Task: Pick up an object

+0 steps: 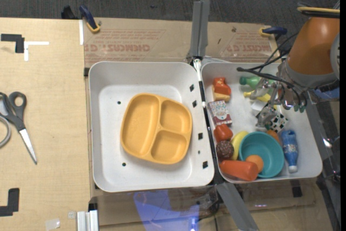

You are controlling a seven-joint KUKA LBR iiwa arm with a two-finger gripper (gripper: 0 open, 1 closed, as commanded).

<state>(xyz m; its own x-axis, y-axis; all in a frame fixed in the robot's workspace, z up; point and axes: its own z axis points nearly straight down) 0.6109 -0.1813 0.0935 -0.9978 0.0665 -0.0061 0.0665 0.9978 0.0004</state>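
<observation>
The right bin (308, 170) holds several small items. Among them are a red and orange toy (220, 88), a small printed carton (220, 112), a teal bowl (265, 153) with an orange ball (255, 162) in it, a blue bottle (290, 150), a green toy (250, 81) and a black-and-white ball (277, 123). My gripper (268, 112) hangs low over the bin's far right part, just above and left of the black-and-white ball. Cables and the wrist hide what lies under it.
A yellow divided plate (157, 128) lies in the left bin (102, 116). Scissors (19, 121) rest on the bench at far left. The arm's orange band (313, 46) looms over the right bin's far corner. A grey post (200, 30) stands between the bins at the back.
</observation>
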